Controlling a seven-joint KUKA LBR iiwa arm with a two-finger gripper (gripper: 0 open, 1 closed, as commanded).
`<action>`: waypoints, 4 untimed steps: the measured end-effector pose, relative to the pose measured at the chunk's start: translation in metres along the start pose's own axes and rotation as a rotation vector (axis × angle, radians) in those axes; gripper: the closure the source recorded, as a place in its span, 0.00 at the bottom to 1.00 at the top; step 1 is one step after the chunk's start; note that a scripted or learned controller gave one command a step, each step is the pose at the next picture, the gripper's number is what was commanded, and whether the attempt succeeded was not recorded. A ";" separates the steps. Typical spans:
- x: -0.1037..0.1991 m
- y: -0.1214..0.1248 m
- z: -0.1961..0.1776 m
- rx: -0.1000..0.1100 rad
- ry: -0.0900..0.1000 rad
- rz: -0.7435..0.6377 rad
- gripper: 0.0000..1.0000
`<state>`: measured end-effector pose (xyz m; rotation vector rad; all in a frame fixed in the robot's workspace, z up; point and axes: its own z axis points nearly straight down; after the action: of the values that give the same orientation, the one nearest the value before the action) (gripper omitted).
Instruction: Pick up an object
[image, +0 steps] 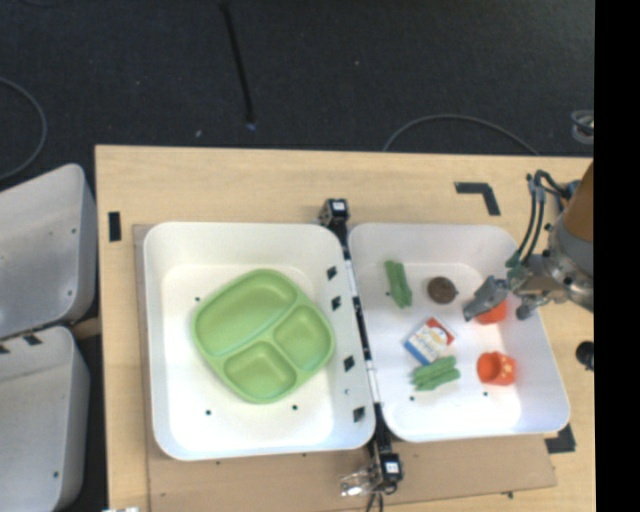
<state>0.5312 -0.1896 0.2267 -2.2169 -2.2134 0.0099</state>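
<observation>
We see a green divided plate (263, 335) lying in the left bin (160, 400). Black cables (238, 65) trail across the dark floor.

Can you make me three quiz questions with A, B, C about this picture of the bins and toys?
1. Where is the green plate?
A. the left bin
B. the right bin
C. the floor

2. What colour is the round ball in the right bin?
A. blue
B. brown
C. yellow

3. Where is the gripper?
A. over the left bin
B. over the right bin's right side, by an orange piece
C. over the floor

Answers: 1 A, the plate lies in the left bin. 2 B, it looks dark brown. 3 B, it hangs there beside the orange piece.
</observation>
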 end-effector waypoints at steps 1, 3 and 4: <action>0.000 0.003 -0.006 -0.011 -0.003 -0.003 0.00; -0.001 0.000 0.099 -0.008 -0.002 0.003 0.00; -0.003 0.002 0.123 -0.013 -0.002 0.004 0.00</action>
<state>0.5322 -0.1923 0.1034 -2.2286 -2.2162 -0.0026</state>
